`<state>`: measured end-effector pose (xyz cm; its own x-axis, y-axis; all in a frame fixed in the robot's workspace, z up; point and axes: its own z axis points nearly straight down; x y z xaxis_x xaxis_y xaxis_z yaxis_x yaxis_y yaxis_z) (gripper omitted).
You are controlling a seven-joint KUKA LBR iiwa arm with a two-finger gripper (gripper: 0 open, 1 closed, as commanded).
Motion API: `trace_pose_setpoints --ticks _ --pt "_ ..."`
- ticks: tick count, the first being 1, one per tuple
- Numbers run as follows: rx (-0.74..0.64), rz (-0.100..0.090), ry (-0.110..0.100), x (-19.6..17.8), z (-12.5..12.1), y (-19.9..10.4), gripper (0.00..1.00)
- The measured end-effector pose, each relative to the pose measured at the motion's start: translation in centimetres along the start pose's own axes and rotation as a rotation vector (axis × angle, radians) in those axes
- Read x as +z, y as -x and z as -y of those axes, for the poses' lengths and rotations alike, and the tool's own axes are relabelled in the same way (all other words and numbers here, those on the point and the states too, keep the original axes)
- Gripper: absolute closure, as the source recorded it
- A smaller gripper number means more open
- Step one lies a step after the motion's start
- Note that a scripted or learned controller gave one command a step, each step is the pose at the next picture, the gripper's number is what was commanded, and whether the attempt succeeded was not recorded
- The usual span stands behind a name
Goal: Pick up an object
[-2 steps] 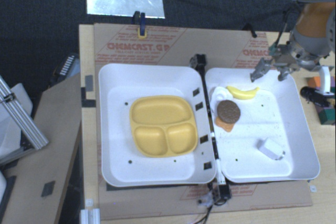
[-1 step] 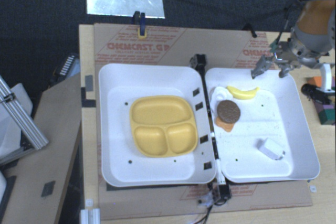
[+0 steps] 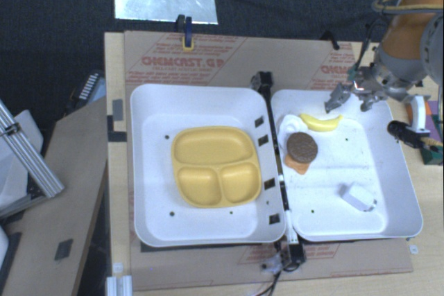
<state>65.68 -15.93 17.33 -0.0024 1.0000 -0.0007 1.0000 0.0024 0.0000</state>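
Observation:
The right bin [image 3: 399, 170] holds a yellow banana [image 3: 320, 123] near its back left, lying against a white object [image 3: 291, 124]. Just in front of them a round brown cookie [image 3: 302, 147] rests on an orange piece [image 3: 300, 165]. A small pale grey block [image 3: 356, 198] lies toward the bin's front. My gripper [image 3: 351, 103] hangs over the back rim of the right bin, a little right of and behind the banana. Its two fingers are spread open with nothing between them.
The left bin [image 3: 149, 149] carries a yellow three-compartment plate [image 3: 211, 166]. A black divider with clips [image 3: 272, 149] runs between the bins. Black and white tool parts [image 3: 413, 128] lie on the bench past the right bin's right rim.

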Motion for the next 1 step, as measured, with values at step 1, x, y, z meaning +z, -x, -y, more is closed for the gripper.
trace_pose_setpoints --ticks 1 --pt "-0.004 0.0 0.0 5.12 -1.05 -0.06 0.0"
